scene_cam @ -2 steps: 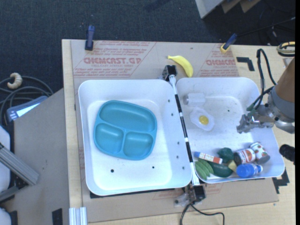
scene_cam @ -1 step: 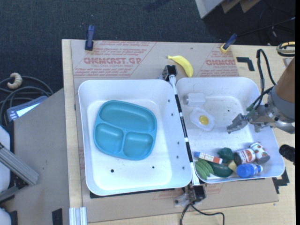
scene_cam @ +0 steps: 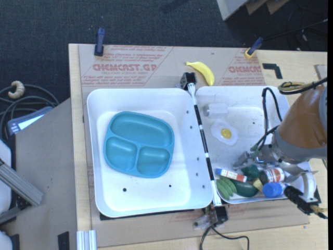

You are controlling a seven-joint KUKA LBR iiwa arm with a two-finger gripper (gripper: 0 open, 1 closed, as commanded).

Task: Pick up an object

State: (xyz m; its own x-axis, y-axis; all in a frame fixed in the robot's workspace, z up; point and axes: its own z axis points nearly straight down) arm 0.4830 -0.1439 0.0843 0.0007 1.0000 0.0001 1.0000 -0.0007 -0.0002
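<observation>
the pincer [scene_cam: 258, 160] is positioned low over the object cluster in the front right corner of the right bin [scene_cam: 244, 99]; whether it is open or closed cannot be told. a marker [scene_cam: 232, 175] with a red band is laid just beside it, long axis running left to right with a slight downward tilt toward the right. a blue divided plate [scene_cam: 139, 144] is seated in the left bin [scene_cam: 99, 139], and a banana [scene_cam: 202, 71] is laid on the desk [scene_cam: 130, 66] behind both bins.

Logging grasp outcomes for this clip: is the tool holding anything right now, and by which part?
Cannot be told: the tool sits low among the cluttered objects in the right white bin, its tip obscured.
</observation>
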